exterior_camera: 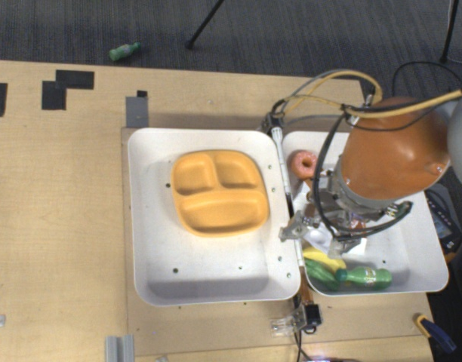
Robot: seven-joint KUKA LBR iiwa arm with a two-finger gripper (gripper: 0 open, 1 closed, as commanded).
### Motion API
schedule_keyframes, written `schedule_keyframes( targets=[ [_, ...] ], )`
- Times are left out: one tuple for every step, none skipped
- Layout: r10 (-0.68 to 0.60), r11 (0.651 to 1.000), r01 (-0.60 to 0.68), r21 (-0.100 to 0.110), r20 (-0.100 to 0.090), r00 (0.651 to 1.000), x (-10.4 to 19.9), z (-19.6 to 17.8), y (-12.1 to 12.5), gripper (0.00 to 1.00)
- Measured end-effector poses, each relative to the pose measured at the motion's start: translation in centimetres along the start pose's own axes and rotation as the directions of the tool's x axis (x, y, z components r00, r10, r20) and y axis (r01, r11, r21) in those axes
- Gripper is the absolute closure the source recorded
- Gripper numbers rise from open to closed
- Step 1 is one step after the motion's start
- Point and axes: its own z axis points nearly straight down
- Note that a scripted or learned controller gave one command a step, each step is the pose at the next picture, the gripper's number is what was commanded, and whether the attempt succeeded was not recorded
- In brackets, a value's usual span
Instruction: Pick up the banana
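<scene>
Lying in the left bin (152,225) is a yellow tray (218,191). Right of it, in the right bin (427,266), the arm (389,157) hangs over the pincer (333,236); its state I cannot tell. Just below it the banana (321,261) touches a green bottle (364,277).

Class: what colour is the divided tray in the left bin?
Yellow-orange; the divided tray shows in the camera view.

Yellow tray (219,191) in L bin (152,274)
</scene>
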Motion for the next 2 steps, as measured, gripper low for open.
schedule_keyframes(
  targets=[
    [0.0, 1.0, 0.0, 0.0, 0.0, 1.0, 0.0, 0.0, 0.0, 0.0],
    [-0.233, 0.973, 0.233, -0.001, 0.0, 0.973, 1.2, 0.0, 0.9, 0.0]
  ],
)
